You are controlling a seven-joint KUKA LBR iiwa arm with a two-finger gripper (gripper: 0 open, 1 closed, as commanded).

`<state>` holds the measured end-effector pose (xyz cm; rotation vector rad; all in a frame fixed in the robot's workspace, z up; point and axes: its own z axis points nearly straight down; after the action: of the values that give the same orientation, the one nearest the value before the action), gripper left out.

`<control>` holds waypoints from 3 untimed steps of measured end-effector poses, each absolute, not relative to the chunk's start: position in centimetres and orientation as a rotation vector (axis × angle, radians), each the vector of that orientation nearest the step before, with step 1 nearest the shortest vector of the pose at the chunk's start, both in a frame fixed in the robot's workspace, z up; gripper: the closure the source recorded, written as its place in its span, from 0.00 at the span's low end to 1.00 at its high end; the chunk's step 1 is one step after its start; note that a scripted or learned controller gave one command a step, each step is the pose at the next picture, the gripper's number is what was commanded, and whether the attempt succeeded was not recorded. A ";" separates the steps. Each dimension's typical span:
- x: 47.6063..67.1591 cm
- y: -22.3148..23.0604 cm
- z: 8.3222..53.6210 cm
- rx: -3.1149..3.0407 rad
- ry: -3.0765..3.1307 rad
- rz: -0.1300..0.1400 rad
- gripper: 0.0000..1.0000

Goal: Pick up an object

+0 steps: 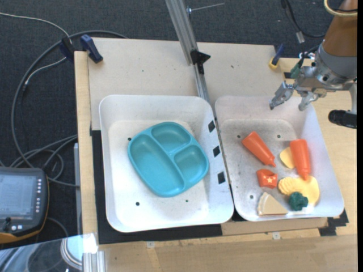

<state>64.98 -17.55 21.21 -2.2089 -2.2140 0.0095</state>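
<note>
The two-finger gripper (294, 98) hangs with fingers spread wide, holding nothing, above the right white bin's (324, 152) far edge. The nearest target, an orange plastic carrot (258, 148), lies mid-bin. Recommended: centre over it, align the fingers across its width, descend.

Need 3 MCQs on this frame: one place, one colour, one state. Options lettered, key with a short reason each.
1. Where does the divided plate lie?
A. left bin
B. right bin
C. bare bench

2. What colour is that plate?
A. red
B. blue
C. yellow

3. How does the gripper stand?
A. shut on a carrot
B. resting on the plate
C. open, holding nothing

Key:
1 A: it lies flat in the left bin.
2 B: it is light blue all over.
3 C: its fingers are spread above the right bin's far edge, with nothing between them, apart from the toy food.
</note>
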 end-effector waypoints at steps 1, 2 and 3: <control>64.9 -17.3 14.8 -2.209 -2.212 0.012 0.00; 64.7 -17.1 9.4 -2.207 -2.210 0.013 0.00; 65.1 -17.2 11.2 -2.212 -2.218 0.002 1.00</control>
<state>65.06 -17.16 11.24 -2.2120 -2.2181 0.0025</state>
